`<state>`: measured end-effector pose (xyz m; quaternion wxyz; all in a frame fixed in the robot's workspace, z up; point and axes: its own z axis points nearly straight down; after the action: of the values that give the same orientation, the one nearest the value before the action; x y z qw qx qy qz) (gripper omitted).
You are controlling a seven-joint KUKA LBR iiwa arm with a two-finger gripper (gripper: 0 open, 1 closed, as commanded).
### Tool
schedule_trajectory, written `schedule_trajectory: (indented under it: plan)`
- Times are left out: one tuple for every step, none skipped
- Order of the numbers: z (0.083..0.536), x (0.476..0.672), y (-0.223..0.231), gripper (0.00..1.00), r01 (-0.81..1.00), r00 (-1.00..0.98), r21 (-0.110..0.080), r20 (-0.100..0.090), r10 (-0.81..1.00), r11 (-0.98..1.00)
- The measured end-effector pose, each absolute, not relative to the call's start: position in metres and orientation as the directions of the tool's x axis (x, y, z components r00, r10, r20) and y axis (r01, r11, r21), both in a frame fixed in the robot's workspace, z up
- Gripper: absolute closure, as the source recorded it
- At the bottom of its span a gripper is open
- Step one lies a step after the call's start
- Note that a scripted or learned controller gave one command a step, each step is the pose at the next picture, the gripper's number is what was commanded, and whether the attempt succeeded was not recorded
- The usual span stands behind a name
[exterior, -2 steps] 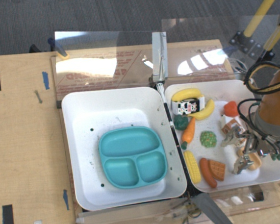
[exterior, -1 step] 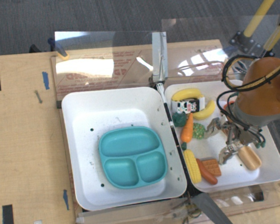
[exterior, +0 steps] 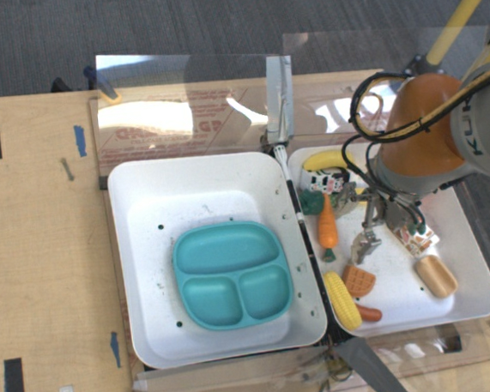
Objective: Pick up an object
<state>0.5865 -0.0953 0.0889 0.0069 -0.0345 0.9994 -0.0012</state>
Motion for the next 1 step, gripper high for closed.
schedule_trajectory:
  plan:
    - [0.0886, 0.5889, -0.0911, 0.0, 0.222, -0.975, 0.002, -0.01, 0.222, 0.975]
